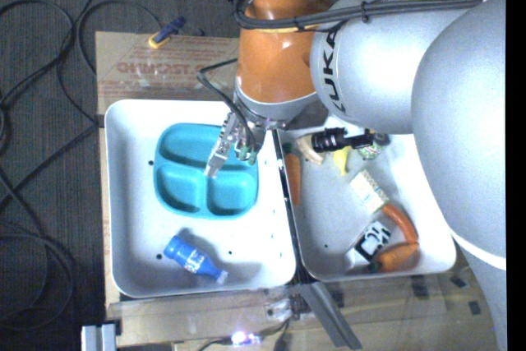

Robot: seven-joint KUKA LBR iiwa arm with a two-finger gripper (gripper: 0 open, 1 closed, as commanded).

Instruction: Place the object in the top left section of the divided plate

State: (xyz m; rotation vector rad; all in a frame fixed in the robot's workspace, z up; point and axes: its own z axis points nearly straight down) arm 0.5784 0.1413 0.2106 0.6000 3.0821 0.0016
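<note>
A blue divided plate (187,168) lies in the left white bin (131,201), toward its back. My gripper (228,154) hangs over the plate's right rear part, above the ridge between the sections. A small greenish bit (243,150) shows at the gripper's tip; whether it is held is unclear. The grey arm with its orange band (275,45) reaches in from the right and hides the bin's back right corner.
A blue bottle (194,258) lies on its side at the left bin's front. The right bin (329,226) holds an orange carrot-like piece (399,247), a black-and-white item (375,240), a pale packet (369,189) and a yellow piece (341,162). Cables trail over the floor at left.
</note>
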